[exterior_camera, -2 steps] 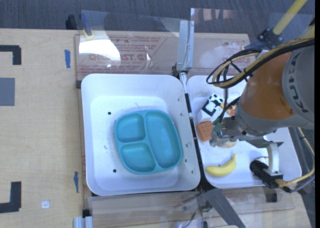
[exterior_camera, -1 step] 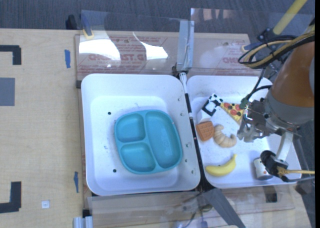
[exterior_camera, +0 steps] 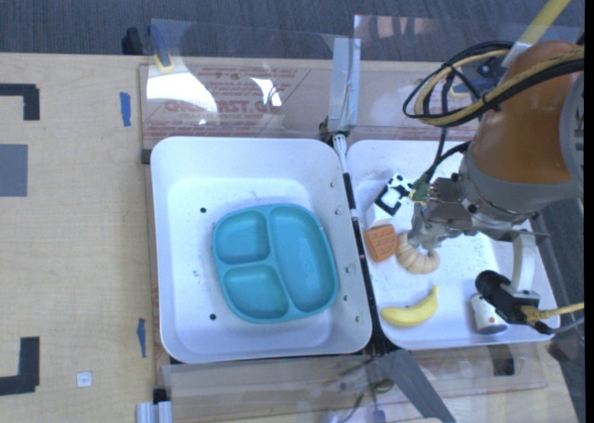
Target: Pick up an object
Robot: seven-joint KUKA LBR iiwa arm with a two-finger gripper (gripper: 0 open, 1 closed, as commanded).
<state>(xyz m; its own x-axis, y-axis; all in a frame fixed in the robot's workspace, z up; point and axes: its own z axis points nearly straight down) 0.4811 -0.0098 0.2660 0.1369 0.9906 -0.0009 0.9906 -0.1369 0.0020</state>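
My gripper (exterior_camera: 428, 237) hangs low in the right bin (exterior_camera: 399, 160), directly over a pale tan croissant-shaped pastry (exterior_camera: 419, 259), and seems to touch its top. An orange-brown cracker-like square (exterior_camera: 380, 241) lies just left of the pastry. A yellow banana (exterior_camera: 411, 310) rests near the bin's front edge. A small black-and-white checkered piece (exterior_camera: 394, 195) lies toward the back left of that bin. The arm's body hides the bin's right half.
The left bin (exterior_camera: 176, 226) holds a blue three-compartment plate (exterior_camera: 274, 262). A clear plastic wall (exterior_camera: 343, 87) stands behind both bins. The wooden bench (exterior_camera: 70, 254) extends to the left.
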